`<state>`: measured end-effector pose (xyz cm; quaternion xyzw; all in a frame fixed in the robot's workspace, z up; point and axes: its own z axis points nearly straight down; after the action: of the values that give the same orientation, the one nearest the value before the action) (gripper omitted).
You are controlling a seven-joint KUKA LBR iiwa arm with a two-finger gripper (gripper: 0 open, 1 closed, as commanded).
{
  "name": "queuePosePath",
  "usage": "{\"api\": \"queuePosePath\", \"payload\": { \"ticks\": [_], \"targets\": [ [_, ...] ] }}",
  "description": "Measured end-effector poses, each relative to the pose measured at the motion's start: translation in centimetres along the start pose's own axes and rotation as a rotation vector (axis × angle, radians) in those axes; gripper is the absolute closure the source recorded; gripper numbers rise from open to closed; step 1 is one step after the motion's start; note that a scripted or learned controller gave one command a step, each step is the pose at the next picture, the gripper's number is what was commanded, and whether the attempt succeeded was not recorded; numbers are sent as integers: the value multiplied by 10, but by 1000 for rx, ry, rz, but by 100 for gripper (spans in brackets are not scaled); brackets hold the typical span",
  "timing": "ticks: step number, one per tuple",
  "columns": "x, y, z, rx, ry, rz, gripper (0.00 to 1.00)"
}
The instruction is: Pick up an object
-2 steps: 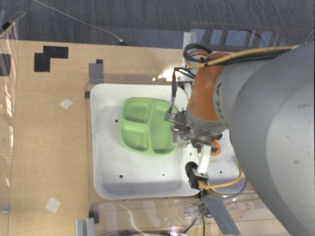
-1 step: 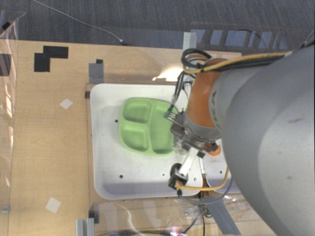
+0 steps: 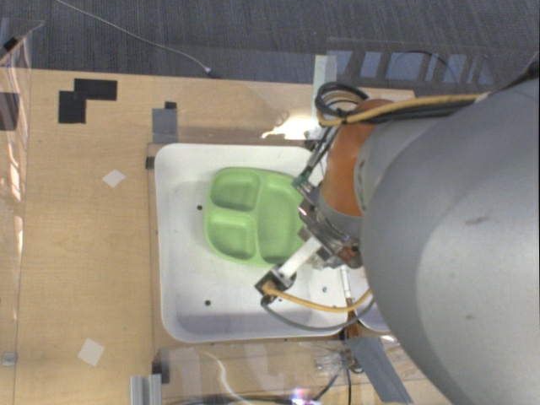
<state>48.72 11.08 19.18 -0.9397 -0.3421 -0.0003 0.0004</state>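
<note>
Brown wood makes up the counter (image 3: 76, 268), and past its far edge is a dark grey floor (image 3: 253, 15). A thin wire (image 3: 126, 32) runs across that floor. A black mark (image 3: 84, 98) shaped like a step sits near the far left corner of the counter. Two small pale squares (image 3: 112, 177) lie on the wood to the left.

A white bin (image 3: 181, 310) rests on the counter in the middle. A green tray (image 3: 253, 216) lies flat in the bin, nearer its far side. The tray has three dips: two small ones on the left and one long one on the right. A few tiny dark dots mark the bin floor near the tray.

The big grey arm (image 3: 456, 243) comes in from the right and covers the right part of the bin. Its orange band (image 3: 342, 184) is just right of the tray. The wrist hangs over the tray's right edge and hides a bit of it. A white piece with a dark tip (image 3: 272, 285) sticks out from under the wrist, just past the tray's near right corner. A yellow cable (image 3: 312, 304) curves from that tip back toward the arm.

The jaws are hidden under the wrist, so I cannot tell if they are released or clenched. The tray lies right beside them, on their left.
</note>
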Motion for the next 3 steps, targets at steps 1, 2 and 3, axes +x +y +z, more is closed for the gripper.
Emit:
{"api": "queuePosePath", "payload": {
  "ticks": [1, 2, 3],
  "targets": [
    [-1, 1, 8, 1, -1, 446, 100],
    [28, -35, 36, 2, -2, 493, 100],
    [61, -74, 17, 3, 2, 490, 100]
  ]
}}
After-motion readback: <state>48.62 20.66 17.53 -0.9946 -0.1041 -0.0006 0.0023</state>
